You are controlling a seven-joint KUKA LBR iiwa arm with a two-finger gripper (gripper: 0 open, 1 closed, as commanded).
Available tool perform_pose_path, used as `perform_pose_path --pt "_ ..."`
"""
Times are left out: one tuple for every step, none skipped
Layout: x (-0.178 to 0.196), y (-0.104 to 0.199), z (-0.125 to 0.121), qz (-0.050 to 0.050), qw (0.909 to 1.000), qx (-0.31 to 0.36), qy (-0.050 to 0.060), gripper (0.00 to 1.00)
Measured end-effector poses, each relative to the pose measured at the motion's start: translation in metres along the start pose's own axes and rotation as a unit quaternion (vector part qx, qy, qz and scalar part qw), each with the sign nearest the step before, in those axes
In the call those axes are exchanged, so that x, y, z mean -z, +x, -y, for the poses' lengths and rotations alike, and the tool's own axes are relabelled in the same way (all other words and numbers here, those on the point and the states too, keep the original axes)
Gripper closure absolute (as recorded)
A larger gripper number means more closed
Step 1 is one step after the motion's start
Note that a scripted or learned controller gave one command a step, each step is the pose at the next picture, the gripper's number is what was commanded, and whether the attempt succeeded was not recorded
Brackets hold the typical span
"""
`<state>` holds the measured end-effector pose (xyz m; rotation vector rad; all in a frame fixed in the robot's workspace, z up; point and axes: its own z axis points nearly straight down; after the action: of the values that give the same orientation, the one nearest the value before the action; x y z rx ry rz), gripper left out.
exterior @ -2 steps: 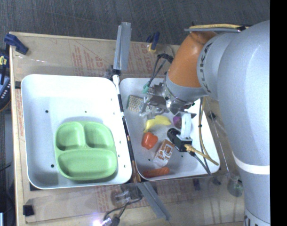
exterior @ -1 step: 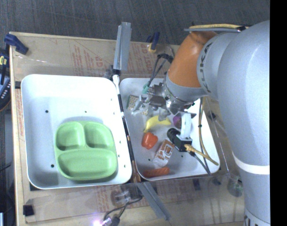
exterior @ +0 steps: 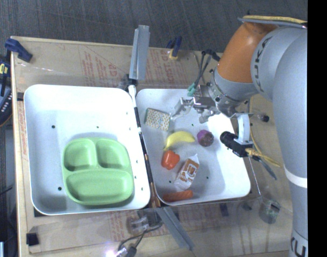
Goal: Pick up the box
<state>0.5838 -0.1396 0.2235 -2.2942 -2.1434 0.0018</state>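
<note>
A small flat tan box [exterior: 157, 119] with a speckled pattern lies in the right bin [exterior: 236, 181], near its back left corner. A white and orange carton [exterior: 188, 172] lies further forward in the same bin. My gripper [exterior: 193, 111] hangs over the back of the right bin, to the right of the tan box and just above the banana. Its fingers [exterior: 180, 107] are spread open with nothing between them.
A yellow banana [exterior: 179, 138], a dark purple fruit [exterior: 206, 138], a red pepper [exterior: 170, 159] and an orange-red sausage shape [exterior: 177, 195] share the right bin. The left bin [exterior: 40, 122] holds a green divided tray [exterior: 98, 170].
</note>
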Motion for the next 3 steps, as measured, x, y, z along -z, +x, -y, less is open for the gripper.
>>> perform_pose_path --pt "-0.097 0.021 -0.069 0.000 0.9990 0.044 0.000 0.00" --pt "-0.127 0.032 -0.045 0.002 0.9982 0.059 -0.004 0.00" --pt "-0.116 0.032 -0.046 0.002 0.9982 0.060 -0.005 1.00"
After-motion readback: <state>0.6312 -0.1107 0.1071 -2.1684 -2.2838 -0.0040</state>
